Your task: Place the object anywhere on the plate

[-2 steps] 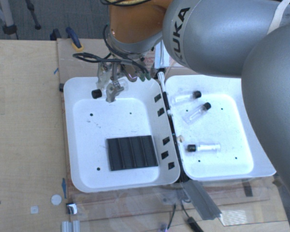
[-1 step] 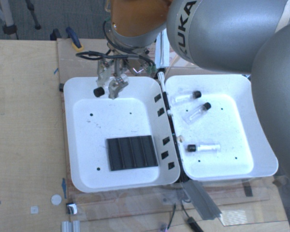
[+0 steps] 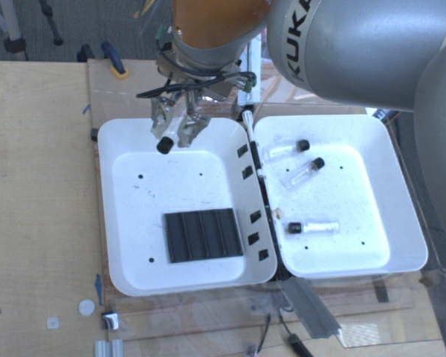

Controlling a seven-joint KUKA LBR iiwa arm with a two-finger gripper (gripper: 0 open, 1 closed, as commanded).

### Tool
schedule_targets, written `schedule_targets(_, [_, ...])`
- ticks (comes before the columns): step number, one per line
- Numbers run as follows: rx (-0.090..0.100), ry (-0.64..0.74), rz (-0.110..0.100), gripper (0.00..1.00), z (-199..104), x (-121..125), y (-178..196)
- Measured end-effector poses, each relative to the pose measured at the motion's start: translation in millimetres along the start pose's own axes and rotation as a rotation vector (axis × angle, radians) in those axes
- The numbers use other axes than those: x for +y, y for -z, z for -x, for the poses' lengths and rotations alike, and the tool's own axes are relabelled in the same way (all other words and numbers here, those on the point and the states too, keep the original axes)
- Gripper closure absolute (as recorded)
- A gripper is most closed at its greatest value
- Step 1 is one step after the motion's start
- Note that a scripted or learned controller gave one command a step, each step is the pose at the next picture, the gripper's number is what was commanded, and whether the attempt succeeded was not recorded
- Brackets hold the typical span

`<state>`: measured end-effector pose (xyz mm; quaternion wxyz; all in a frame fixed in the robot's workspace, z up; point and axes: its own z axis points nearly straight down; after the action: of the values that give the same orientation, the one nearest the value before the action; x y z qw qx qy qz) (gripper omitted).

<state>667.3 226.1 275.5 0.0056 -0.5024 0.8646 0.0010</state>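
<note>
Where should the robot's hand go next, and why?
Probably slide toward the near side of the left bin until it hangs over the black plate. The gripper is above that bin's far rim, apart from the plate, with a black cap at its tip; whether it grips that, I can't tell.

My two white bins [image 3: 108,199] side by side, three black-capped tubes [image 3: 312,228] in one, blue clip [image 3: 116,59] by my bench's [image 3: 37,199] far edge.
</note>
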Motion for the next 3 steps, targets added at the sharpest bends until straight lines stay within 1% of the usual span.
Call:
schedule_targets(1, [0.0, 0.44, 0.001, 1.0, -11.0, -6.3, 13.4])
schedule_targets(2, [0.0, 0.626, 0.002, 1.0, -8.5, -4.6, 22.2])
schedule_targets(3, [0.001, 0.718, 0.003, 1.0, -1.1, -0.8, 15.8])
